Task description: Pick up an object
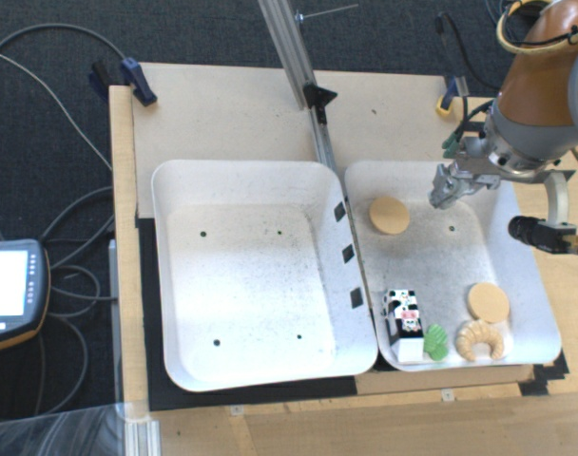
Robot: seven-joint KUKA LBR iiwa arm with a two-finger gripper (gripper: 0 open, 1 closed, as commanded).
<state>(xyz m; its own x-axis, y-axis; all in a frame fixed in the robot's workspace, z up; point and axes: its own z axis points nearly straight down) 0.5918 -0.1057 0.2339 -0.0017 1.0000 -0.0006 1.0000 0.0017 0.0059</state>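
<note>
Hovering gripper point(445, 190), grip state unclear | tan disc point(390, 216) just left | right bin point(517, 255)

Both bins, left point(175, 183) and right point(531, 297), matt white plastic with dark speckling; bench point(222, 112) pale smooth wood; upper-centre rail point(279, 22) bare metal; arm band point(546, 60) glossy orange.

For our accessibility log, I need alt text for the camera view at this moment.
The grey arm's tool hangs over the right bin, which holds two tan discs, a croissant, a green piece and a black-and-white box. The left bin sits beside it.
</note>
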